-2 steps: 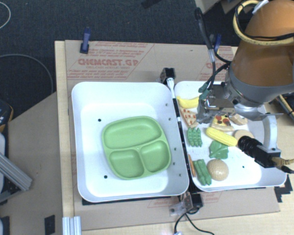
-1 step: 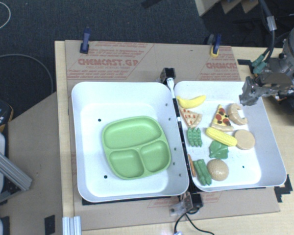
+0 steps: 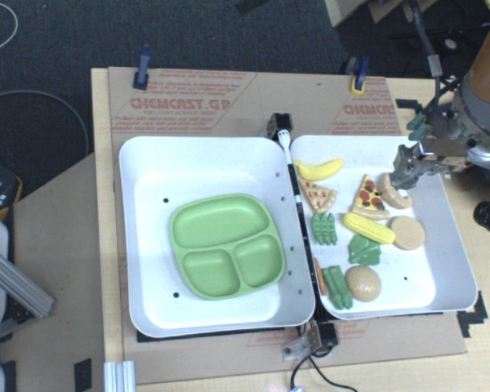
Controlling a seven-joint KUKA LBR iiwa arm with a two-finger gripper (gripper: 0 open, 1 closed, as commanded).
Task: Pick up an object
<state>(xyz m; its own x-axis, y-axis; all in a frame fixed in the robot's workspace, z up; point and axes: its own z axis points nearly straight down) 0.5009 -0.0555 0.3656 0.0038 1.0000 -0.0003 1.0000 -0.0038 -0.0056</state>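
Observation:
The right bin holds several toy foods: a yellow banana, a pizza slice, a second pizza slice, a corn cob, a round tan cookie, green leafy pieces, green beans and a tan round potato. My gripper hangs over the bin's upper right part, just above a pale piece beside the second pizza slice. Nothing is seen held by it.
The left bin contains a green three-compartment plate. Blue and yellow clamps hold the cardboard base at the back. The arm's body fills the right edge above the right bin.

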